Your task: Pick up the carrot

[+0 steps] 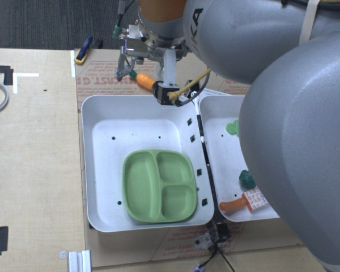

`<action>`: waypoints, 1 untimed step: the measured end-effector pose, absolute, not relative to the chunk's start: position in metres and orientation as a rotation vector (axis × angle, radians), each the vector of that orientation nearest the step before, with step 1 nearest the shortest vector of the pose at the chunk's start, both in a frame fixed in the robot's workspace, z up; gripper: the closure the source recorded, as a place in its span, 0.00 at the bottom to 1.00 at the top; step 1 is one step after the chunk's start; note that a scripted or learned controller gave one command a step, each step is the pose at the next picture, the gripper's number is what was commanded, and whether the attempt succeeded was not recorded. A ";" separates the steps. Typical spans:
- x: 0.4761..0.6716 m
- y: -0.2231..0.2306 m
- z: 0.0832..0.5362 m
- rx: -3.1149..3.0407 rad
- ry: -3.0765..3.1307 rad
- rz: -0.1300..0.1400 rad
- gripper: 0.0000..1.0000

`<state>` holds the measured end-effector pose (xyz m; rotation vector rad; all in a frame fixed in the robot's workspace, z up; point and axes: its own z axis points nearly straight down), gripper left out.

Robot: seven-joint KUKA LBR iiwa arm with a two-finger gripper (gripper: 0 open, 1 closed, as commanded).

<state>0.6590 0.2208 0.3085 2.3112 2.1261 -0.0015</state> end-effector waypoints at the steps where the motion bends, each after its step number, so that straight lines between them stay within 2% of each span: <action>1: 0.659 0.221 0.318 2.307 2.128 -0.004 1.00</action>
